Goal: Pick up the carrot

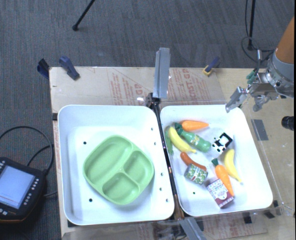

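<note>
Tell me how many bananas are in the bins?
2, both in the right bin: one banana near its left side beside the green bottle, the other banana toward its right side, next to a carrot.

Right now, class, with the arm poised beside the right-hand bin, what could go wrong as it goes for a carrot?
1. The end effector sits at the right bin's upper right corner, off any carrot, so its descent could miss.
2. The lower carrot lies against a banana and a red packet; the grasp may catch those.
3. Several orange pieces lie there, such as the upper carrot, so the program may target the wrong one.
</note>
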Controlling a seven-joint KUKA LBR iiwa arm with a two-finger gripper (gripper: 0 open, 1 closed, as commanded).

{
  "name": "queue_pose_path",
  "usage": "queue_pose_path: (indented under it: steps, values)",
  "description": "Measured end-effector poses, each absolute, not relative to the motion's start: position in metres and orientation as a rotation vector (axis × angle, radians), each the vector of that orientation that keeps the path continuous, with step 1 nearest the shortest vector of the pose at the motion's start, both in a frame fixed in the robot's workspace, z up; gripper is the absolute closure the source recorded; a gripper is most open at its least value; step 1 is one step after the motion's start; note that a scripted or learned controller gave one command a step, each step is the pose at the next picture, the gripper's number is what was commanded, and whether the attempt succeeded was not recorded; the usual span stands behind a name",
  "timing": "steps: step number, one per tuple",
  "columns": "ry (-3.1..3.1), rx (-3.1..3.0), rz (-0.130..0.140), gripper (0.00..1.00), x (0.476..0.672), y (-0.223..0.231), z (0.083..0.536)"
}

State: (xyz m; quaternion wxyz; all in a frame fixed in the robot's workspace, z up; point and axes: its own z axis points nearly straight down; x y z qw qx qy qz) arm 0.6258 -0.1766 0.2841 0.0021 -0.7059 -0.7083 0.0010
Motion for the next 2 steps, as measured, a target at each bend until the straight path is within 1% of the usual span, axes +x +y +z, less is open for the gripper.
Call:
queue_pose_path:
  steps: [1,2]
  values:
    - [-2.016,-2.401,0.005,0.0,0.574,-0.212,0.189]
    - [-2.022,-2.395,0.003,0.0,0.524,-0.192,0.085]
